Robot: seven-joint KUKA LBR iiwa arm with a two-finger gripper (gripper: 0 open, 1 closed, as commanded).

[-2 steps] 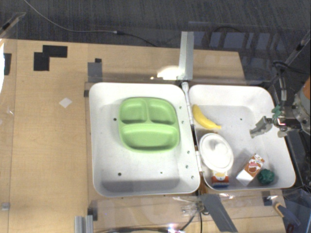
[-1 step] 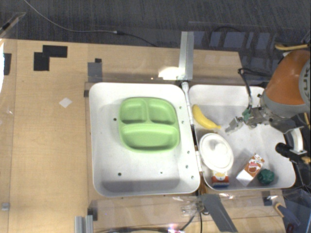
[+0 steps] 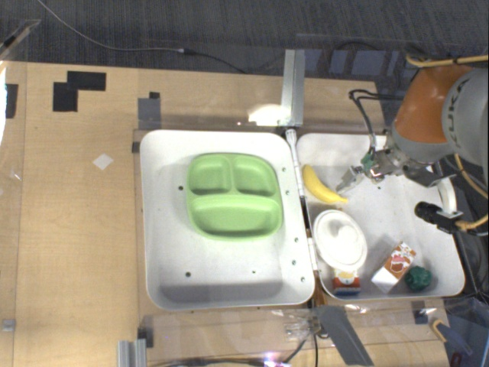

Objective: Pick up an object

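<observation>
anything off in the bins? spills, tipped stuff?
No spills or damage that I can see. The carton in the right bin lies tilted against a dark green object, not upright. The banana, white bowl and green tray look settled. The gripper hovers by the banana.

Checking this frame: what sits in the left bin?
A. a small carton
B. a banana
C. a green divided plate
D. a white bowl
C. The green divided plate lies alone in the left bin, while the banana, white bowl and small carton all lie in the right bin.
</observation>
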